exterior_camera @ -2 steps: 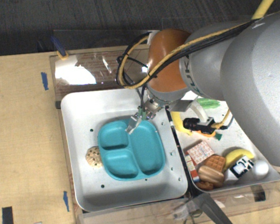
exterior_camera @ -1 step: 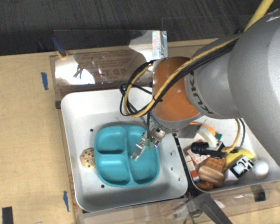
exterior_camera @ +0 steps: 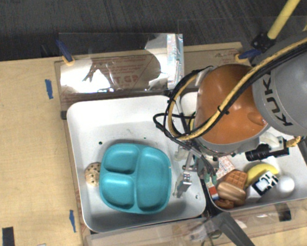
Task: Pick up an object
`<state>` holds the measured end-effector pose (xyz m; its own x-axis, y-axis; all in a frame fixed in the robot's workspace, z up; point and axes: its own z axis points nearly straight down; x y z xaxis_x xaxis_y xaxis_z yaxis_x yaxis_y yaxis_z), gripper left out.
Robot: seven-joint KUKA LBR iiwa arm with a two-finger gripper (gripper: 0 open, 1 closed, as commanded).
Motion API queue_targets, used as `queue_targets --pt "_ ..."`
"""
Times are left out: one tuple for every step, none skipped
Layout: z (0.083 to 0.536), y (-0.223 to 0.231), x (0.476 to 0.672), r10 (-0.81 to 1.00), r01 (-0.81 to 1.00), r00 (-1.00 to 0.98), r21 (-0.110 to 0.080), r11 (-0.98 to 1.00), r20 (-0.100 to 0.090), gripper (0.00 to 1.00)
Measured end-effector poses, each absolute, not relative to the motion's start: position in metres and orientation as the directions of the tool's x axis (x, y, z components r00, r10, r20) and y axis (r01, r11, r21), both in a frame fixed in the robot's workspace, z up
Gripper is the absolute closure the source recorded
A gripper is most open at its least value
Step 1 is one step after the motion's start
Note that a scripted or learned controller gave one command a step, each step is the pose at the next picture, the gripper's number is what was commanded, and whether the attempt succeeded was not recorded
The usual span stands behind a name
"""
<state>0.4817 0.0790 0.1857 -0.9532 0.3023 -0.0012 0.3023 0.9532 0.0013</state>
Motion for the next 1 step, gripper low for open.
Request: queue_targets --pt "0.2640 0.0573 0.4912 0.381 0.381 -0.925 0.005 0.925 -0.009 0.00"
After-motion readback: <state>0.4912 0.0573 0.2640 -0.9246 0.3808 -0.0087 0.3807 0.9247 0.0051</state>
